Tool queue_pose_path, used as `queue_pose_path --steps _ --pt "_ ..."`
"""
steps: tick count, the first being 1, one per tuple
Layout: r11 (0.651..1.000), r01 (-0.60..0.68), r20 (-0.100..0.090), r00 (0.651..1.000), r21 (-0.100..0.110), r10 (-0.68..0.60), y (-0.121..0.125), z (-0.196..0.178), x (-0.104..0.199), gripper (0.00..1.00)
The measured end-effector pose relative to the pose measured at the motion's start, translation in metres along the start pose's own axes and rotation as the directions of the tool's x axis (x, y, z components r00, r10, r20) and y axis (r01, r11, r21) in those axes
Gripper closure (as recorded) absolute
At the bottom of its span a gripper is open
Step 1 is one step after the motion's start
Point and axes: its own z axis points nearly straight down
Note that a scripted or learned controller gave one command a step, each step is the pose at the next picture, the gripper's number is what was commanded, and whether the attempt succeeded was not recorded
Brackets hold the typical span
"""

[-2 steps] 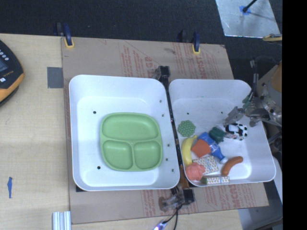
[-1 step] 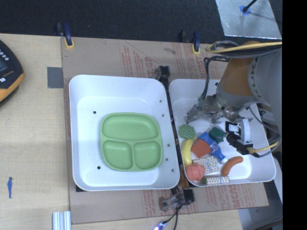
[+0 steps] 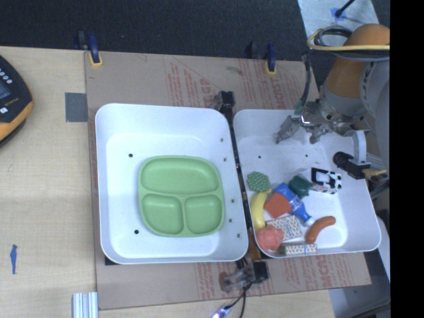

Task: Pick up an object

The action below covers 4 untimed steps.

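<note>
My gripper (image 3: 301,132) hangs over the far part of the right bin (image 3: 361,240), fingers spread open with nothing between them. The pile of small objects lies nearer the front of that bin, apart from the gripper: a green bumpy ball (image 3: 258,180), a yellow banana (image 3: 257,210), an orange-red block (image 3: 277,206), a blue piece (image 3: 289,192), a dark green piece (image 3: 300,185), a black-and-white toy (image 3: 327,179), a brown sausage (image 3: 320,226) and a pink lump (image 3: 269,238).
The left bin (image 3: 112,144) holds a green divided plate (image 3: 180,195). A yellow-and-black device (image 3: 10,101) sits at the bench's left edge. Clamps (image 3: 95,50) pin the cardboard sheet at the back. The grey arm with its orange band (image 3: 354,58) rises at the right.
</note>
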Motion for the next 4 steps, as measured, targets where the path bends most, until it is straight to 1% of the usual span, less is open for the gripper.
queue_pose_path --steps 1,2,3,4 --pt "1.0 -0.001 0.0 1.0 0.003 0.001 -0.068 0.022 -0.048 0.0" --pt "1.0 0.0 -0.001 1.0 0.001 0.0 -0.001 0.021 -0.054 0.0" --pt "1.0 0.001 0.0 1.0 0.003 -0.001 -0.047 0.021 -0.053 0.0" --pt "1.0 0.0 -0.001 1.0 0.001 0.0 -0.001 0.021 -0.054 0.0"
